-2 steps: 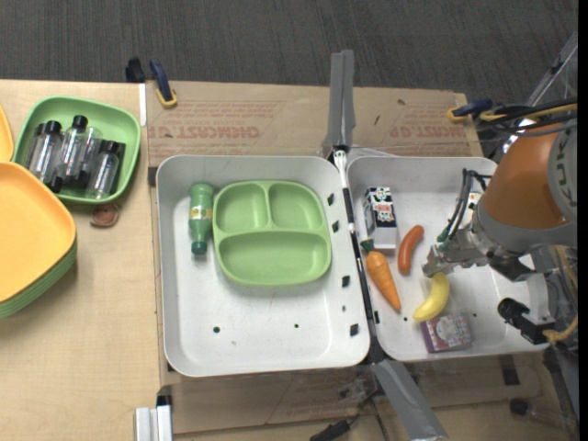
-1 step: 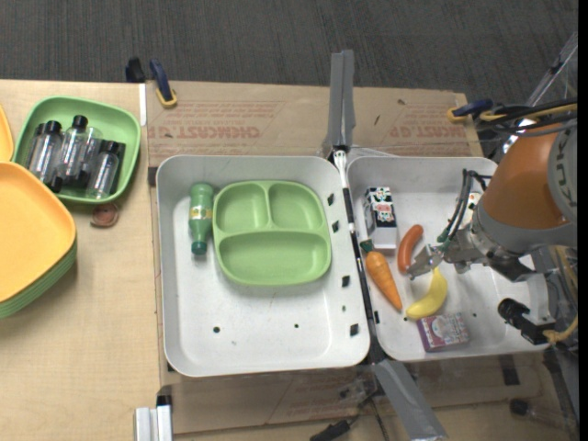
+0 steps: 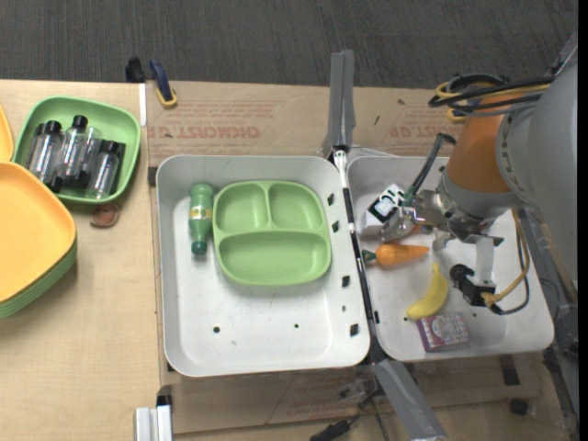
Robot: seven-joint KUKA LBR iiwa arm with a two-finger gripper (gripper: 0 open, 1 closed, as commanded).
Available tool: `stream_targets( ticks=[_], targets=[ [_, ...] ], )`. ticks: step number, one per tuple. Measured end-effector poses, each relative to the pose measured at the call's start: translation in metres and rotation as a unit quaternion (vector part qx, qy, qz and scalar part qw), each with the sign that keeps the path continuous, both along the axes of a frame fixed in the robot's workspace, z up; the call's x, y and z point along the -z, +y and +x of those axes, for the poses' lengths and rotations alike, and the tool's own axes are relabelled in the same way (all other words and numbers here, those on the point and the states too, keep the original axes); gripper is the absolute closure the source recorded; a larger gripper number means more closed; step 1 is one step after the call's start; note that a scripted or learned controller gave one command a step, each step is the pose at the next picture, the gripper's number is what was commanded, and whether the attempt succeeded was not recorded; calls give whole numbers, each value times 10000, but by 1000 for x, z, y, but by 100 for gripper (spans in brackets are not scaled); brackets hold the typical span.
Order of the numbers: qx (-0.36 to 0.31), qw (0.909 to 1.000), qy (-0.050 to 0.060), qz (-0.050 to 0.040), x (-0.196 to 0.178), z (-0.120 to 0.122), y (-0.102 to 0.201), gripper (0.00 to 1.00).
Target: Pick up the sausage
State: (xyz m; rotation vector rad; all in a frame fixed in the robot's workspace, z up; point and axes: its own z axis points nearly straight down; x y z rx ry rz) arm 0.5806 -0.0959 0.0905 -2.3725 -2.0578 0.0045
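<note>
Right bin, front to back: flat purple packet, curved yellow banana, smooth orange carrot lying left-right, gripper just behind it. Can't tell its grip, or where the sausage lies or points.

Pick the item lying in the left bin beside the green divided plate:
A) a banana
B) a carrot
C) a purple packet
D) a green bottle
D. The green bottle lies along the left edge of the green divided plate in the left bin; the banana, carrot and purple packet are in the right bin.
</note>
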Motion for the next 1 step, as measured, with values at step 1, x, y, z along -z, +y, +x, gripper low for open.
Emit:
stream_targets(
  ticks=[1],
  targets=[
    [-95,10000,4,5,0,-31,-7,0]
  ],
)
